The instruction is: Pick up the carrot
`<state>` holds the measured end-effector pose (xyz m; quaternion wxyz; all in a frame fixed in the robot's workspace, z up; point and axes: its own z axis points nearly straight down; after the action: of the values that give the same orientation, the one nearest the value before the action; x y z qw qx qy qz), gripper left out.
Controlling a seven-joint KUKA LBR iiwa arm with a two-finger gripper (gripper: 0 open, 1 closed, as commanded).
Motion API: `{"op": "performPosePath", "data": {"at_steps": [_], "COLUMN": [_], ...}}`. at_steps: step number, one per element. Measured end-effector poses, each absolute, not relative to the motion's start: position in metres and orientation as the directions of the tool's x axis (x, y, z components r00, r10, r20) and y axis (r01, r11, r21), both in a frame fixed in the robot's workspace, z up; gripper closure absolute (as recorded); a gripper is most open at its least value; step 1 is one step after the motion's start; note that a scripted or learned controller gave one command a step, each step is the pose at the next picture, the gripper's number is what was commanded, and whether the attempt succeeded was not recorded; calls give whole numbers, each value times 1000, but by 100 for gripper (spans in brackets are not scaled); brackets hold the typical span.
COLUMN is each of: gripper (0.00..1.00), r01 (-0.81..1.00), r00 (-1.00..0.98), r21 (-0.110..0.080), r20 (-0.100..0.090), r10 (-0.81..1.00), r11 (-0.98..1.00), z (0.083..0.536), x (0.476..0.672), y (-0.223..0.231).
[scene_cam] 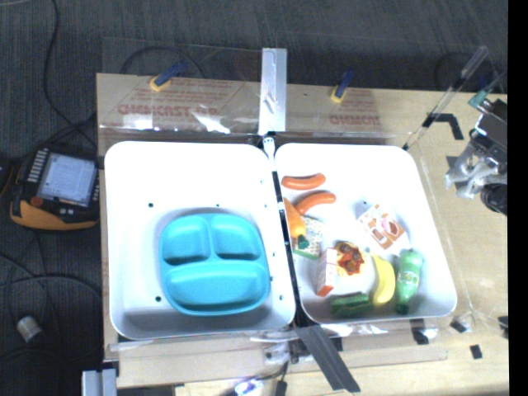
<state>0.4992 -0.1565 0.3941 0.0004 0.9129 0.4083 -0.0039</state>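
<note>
Dark carpet around a wooden surface point(462, 122) with two white bins. Left bin point(132, 172) holds a blue divided tray point(214, 262). Right bin point(421, 188) holds toy food: the carrot point(294, 219) lies against the divider wall on its left side, just beside two sausages point(309, 190), near a banana point(383, 279) and a green bottle point(407, 279). Claw point(470, 176) sits at the right edge, outside the bins, well apart from the carrot; can't tell its state.
</note>
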Motion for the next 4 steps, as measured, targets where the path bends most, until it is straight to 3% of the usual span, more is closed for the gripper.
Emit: {"op": "performPosePath", "data": {"at_steps": [1, 2, 3, 4], "gripper": [100, 0, 0, 0], "r01": [666, 666, 886, 819], "r00": [746, 746, 463, 574], "r21": [-3, -3, -3, -4], "r20": [-8, -8, -6, -6], "r10": [666, 666, 886, 819], "r11": [-746, -746, -463, -574], "z": [432, 432, 433, 423], "x": [503, 503, 494, 498], "y": [-188, -188, -137, -205]}}
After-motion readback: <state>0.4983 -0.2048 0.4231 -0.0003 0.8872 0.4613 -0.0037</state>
